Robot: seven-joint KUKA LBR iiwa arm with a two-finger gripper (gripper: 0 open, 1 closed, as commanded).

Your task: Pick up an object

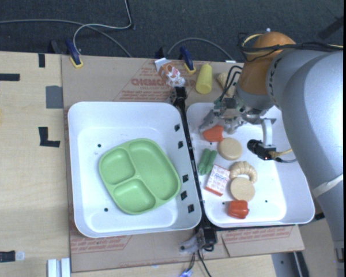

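Note:
My gripper [221,122] hangs low over the back left part of the right bin [288,203], just behind an orange-red piece [213,134]. Nothing can be seen held in it. Close in front lie a tan round piece [230,149], a green pod [206,161], a red and white packet [217,180], a pale ring-shaped pastry [243,168], a tan disc [241,188] and a red piece [237,209]. The grey arm comes in from the right and covers the bin's back right corner.
The left bin [86,126] holds a green divided plate [139,175]. Behind the bins on the cardboard stand a yellow bottle [203,78] and a small printed packet [169,71]. The divider between the bins runs just left of the gripper.

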